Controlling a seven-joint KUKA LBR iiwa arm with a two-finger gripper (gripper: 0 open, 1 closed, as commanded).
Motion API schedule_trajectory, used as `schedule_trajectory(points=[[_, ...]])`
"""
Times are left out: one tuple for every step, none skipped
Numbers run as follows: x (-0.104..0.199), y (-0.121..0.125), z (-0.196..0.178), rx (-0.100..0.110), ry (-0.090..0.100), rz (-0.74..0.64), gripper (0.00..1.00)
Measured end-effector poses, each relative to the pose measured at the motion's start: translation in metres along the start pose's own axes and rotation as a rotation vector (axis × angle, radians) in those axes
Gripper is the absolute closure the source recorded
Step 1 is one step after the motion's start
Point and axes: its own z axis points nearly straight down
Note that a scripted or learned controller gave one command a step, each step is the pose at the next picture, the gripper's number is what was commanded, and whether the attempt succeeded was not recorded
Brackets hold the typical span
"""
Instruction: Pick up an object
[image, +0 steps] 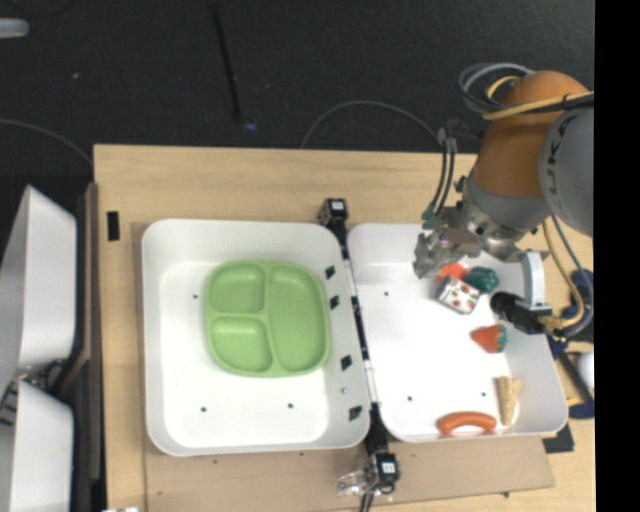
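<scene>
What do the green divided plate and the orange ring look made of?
The green divided plate looks like molded plastic with a matte finish: even colour, soft rounded compartment ridges. The orange ring is probably plastic or rubber, slightly glossy, with a pale sheen on top; it is too small to tell more.

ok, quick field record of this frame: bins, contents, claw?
left bin: green divided plate
right bin: spotted white block, teal item, red-and-green piece, tan wedge, orange ring
claw: over right bin's top end in view, beside spotted white block
grasp: cannot tell
</scene>
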Motion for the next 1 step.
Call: schedule_trajectory(points=[[0.054,-0.0033,-0.0148,-0.002,0.0,-0.002,1.0]])
